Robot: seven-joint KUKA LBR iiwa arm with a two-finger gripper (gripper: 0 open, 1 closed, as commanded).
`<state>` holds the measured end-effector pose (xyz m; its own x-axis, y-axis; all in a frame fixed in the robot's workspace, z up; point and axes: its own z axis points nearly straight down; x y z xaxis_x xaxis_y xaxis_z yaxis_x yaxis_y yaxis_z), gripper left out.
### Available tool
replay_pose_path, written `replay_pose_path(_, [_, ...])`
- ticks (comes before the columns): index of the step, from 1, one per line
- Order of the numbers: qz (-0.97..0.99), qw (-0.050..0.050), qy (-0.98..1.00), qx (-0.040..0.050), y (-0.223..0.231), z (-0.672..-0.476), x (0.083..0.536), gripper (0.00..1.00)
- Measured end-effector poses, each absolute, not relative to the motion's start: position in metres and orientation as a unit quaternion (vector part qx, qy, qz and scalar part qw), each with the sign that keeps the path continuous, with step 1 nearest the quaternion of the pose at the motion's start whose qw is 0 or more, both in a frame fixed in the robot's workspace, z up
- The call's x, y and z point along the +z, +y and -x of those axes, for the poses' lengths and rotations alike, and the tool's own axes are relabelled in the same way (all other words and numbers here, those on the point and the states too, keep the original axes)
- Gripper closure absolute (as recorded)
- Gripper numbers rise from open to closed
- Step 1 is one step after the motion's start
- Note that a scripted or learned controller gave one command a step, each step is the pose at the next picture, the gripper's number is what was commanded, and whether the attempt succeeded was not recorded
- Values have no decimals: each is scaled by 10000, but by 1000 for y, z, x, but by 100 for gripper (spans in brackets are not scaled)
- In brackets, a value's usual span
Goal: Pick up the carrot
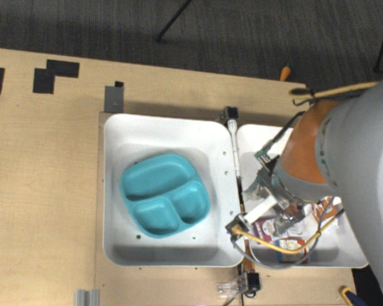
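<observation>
Arm (363, 147), grey, with orange band (301, 152) above the wrist: entered from 3 o'clock and stood over the right bin (254, 139), covering most of it.

Jaws: lowered into the clutter at the right bin's 7 o'clock corner, close to the wall shared with the left bin (112, 176). Whether spread or pressed together could not be told, as wrist hardware and loose items overlapped them. Nothing was plainly seen pinched.

Carrot (327, 208): identification tentative. An orange-streaked sliver showed at the arm's edge, toward 3 o'clock from the jaws and near them, in the right bin. Most of it was hidden by the arm, so its lie and its ends could not be read.

Handling, judged: light, stiff, smooth and tapered. It would likely roll or squirt out of a pinch near the thin tip. Best taken across the thicker middle, square to its length. It was not fragile, and firm pressure would do no harm.

Yellow cord (283, 246): curved along the right bin's 6 o'clock side and could snag.

Teal divided plate (166, 194): in the left bin, at 9 o'clock from the jaws.

Worktop (40, 191): pale wood, carrying both bins.
</observation>
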<state>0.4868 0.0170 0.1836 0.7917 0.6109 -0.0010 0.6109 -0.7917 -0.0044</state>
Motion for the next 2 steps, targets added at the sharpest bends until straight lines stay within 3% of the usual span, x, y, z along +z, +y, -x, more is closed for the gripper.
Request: replay_pose_path(2, [9465, 19, -3227, 12, 17, -487, 184, 0])
